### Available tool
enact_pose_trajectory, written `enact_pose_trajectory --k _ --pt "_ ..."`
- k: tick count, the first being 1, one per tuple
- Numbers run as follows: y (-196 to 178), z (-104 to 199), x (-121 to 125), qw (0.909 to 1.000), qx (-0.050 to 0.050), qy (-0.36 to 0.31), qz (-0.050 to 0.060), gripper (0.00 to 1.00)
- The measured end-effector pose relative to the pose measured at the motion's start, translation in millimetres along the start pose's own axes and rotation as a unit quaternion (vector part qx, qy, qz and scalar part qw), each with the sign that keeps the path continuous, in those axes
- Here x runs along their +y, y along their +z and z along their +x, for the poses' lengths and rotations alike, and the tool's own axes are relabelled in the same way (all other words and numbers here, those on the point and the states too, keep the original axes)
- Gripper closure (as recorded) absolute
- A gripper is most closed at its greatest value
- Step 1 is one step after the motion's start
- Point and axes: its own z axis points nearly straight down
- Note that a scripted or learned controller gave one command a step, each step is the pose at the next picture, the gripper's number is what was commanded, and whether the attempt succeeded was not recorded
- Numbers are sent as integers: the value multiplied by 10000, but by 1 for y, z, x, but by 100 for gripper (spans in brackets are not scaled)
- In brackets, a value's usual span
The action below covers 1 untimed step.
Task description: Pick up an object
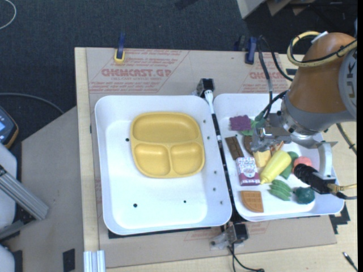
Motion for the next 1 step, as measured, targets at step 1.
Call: enact_pose_trajectory --k 1 --pt "-11 12 14 10000 -10 -19 -42 100"
